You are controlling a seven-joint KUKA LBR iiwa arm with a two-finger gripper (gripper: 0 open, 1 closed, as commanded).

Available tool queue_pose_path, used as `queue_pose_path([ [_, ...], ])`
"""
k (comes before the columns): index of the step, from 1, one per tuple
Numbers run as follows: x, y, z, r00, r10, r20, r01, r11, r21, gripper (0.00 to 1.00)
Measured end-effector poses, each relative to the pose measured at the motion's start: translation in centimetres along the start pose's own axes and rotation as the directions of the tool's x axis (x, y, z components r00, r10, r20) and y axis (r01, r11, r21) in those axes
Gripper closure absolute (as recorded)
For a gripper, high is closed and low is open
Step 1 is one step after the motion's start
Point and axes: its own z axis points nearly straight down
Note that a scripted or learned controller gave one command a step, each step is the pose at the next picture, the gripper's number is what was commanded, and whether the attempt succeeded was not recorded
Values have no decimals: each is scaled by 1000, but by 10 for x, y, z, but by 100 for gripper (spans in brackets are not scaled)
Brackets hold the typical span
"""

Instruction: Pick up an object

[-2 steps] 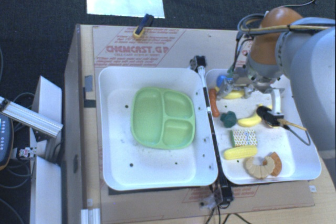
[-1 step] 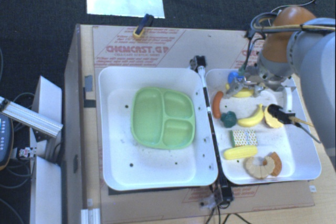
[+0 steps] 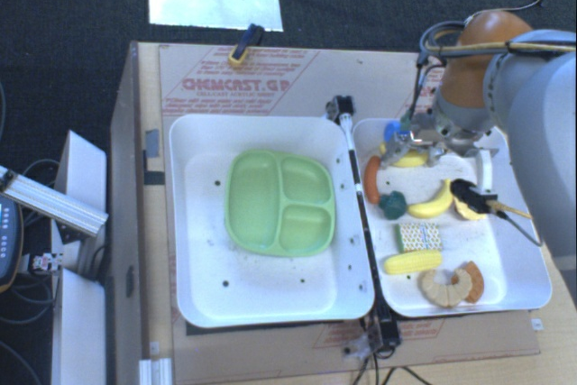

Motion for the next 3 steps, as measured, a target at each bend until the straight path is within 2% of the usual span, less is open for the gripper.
queue_pose_path([
  [1,20,0,0,1000,-2,0,2,1000,0,0],
  [2,-19,1,-1,1000,0,1,0,1000,-3,0],
  [3,0,1,-1,1000,-2,0,2,1000,-3,0],
])
